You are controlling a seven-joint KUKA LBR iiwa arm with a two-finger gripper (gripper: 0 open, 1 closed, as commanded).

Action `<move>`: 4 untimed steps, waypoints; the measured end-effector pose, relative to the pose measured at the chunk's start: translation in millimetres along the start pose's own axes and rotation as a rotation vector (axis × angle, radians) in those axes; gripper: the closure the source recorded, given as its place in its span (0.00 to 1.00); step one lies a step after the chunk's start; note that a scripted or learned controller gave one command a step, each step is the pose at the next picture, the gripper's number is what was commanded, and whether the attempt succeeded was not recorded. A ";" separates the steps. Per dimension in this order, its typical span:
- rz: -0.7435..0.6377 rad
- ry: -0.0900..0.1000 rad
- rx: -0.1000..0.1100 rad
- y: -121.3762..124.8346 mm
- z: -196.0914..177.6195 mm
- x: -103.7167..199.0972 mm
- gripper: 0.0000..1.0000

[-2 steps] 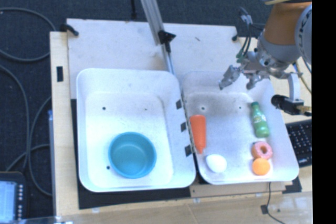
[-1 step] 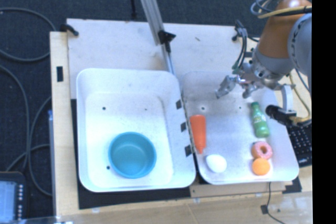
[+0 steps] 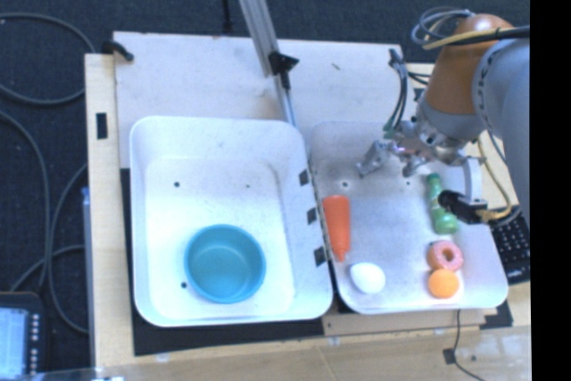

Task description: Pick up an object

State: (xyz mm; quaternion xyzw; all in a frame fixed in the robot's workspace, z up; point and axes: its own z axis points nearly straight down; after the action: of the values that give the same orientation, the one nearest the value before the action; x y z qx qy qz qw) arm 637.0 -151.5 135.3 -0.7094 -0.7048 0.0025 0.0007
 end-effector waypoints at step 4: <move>-0.016 0.006 -0.005 -6.7 -130.7 52.1 1.00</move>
State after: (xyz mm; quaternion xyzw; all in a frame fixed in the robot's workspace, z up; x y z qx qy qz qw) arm 631.3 -99.0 265.9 -0.7038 -0.7104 -0.0013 0.0010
